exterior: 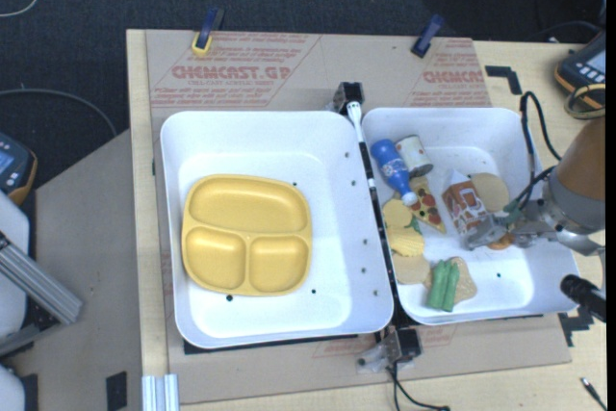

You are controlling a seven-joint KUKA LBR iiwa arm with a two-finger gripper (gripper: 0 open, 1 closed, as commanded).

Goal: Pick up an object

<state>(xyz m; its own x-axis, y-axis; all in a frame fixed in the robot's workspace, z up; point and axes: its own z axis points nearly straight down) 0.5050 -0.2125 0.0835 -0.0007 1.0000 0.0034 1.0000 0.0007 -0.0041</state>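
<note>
Cardboard-topped bench; end effector, grip state unclear, low over glossy toy food beside a red carton

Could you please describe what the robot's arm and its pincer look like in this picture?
The arm enters from the right as a bulky segment with an orange band above a grey wrist. The pincer is a small, dark grey metal assembly at its tip. A thin dark cable loops up beside the arm.
</note>
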